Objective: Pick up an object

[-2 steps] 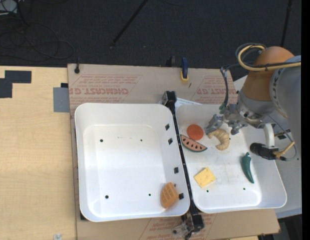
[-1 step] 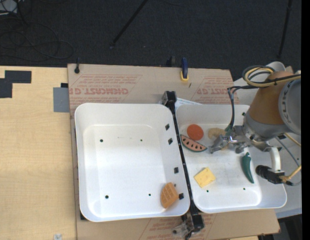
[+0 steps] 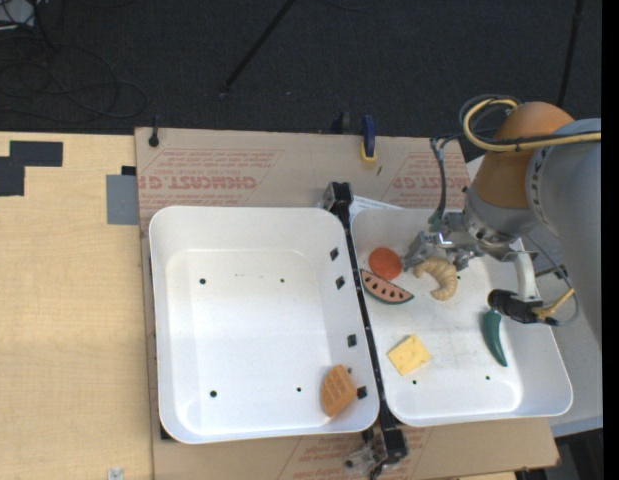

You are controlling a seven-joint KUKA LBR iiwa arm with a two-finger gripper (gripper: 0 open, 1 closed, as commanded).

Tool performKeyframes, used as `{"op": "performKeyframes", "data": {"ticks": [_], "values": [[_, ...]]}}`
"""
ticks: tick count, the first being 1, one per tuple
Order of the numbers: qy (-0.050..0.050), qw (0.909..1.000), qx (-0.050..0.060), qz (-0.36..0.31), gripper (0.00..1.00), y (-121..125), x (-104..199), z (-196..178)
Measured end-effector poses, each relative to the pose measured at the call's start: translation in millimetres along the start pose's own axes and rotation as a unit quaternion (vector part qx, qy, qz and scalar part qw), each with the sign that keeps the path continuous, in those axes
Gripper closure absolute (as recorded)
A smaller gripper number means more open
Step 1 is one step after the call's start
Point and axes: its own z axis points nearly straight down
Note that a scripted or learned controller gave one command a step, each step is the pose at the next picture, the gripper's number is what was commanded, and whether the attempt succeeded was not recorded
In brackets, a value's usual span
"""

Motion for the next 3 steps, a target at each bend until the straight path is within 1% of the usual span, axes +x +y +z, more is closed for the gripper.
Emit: {"op": "performKeyframes", "data": {"ticks": [1, 2, 3], "values": [[0.000, 1.0000, 0.002, 0.001, 1.00, -2, -1, -10], [-0.001, 1.0000, 0.001, -0.001, 1.00, -1, 68, -3], [-0.001, 1.0000, 0.004, 0.002, 1.00, -3, 110, -53]]}}
